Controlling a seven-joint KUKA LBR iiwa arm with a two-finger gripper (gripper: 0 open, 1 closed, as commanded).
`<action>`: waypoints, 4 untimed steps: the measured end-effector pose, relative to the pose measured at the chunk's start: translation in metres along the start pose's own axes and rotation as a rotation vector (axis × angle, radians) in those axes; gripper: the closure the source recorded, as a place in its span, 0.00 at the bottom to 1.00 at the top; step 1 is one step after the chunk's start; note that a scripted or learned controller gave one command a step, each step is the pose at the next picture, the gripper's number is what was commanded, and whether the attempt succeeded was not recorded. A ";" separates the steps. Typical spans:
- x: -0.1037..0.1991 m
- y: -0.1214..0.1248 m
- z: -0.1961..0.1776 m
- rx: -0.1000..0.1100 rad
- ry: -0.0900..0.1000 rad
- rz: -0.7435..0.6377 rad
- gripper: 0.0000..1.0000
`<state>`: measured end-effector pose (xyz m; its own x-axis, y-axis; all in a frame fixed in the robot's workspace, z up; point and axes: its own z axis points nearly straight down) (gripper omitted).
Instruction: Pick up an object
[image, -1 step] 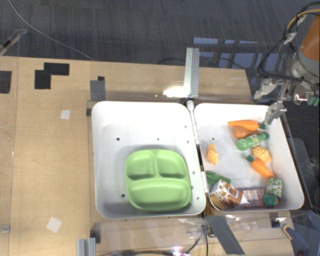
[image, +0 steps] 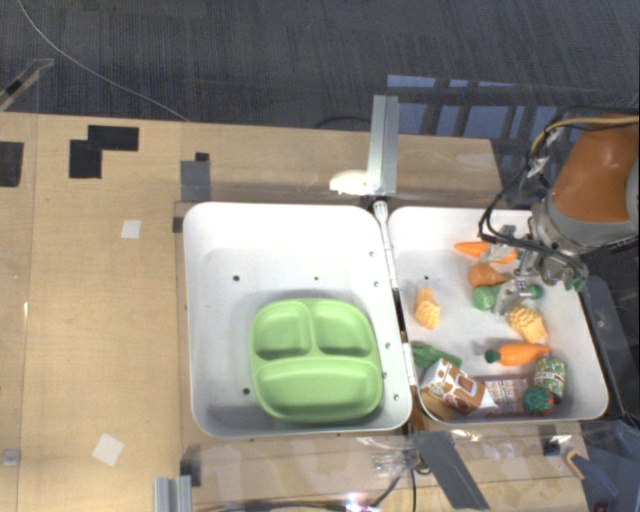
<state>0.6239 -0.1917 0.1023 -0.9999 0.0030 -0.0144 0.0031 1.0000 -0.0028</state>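
Two white bins sit side by side on the wooden bench (image: 90, 330). The left bin (image: 215, 250) holds a green divided plate (image: 316, 358), lying flat toward the near side, three compartments facing up.

The right bin (image: 440, 240) holds a scatter of toy food. A yellow corn cob (image: 428, 309) lies near the bin's left wall, apart from the rest. A carrot (image: 471, 249) lies toward the far side, with an orange piece (image: 487, 274) just nearer than it and a green piece (image: 486, 297) next to that. A second corn piece (image: 528, 324) lies right of centre. Nearer, a second carrot with a green top (image: 520, 354) lies across the bin. Along the near wall: a green leafy piece (image: 432, 354), a brown and white packet (image: 470, 390), and a dark green item (image: 546, 385) in the near right corner.

The arm (image: 597, 180) comes in from the right, orange band visible above the wrist. The gripper (image: 520, 292) hangs over the right bin's far right part, above the cluster of the orange piece, the green piece and the second corn piece. Jaw state: cannot tell; the tips blur into the toys beneath. Nothing is visibly pinched between them.
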 end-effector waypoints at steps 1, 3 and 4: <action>0.041 0.024 0.012 0.000 0.000 0.000 0.00; -0.044 0.093 0.013 -0.003 -0.002 -0.495 0.00; -0.048 0.085 0.012 -0.004 -0.002 -0.454 0.00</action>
<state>0.6728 -0.1073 0.0904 -0.9000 -0.4356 -0.0145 -0.4355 0.9002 -0.0059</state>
